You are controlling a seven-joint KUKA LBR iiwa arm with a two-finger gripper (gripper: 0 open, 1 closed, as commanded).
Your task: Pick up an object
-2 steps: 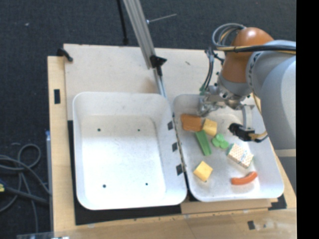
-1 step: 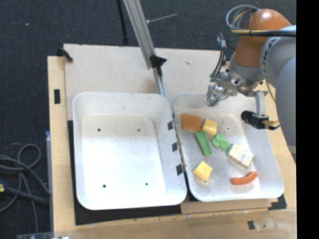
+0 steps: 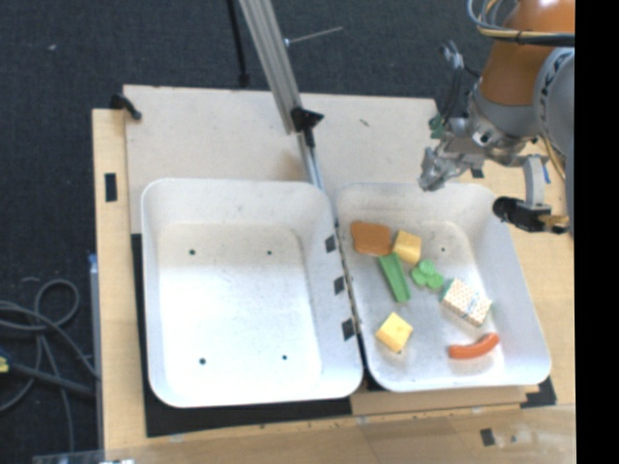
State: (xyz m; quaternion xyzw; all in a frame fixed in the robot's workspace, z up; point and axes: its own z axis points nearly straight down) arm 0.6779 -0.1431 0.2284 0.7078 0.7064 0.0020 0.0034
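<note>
Hovering claw [image 3: 432, 179] above right bin [image 3: 511, 259] rim, touching nothing.

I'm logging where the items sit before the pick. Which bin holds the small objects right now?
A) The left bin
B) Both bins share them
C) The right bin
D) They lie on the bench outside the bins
C: the orange block, green stick, yellow cube and red sausage all lie inside the right bin, beside the left bin.
</note>
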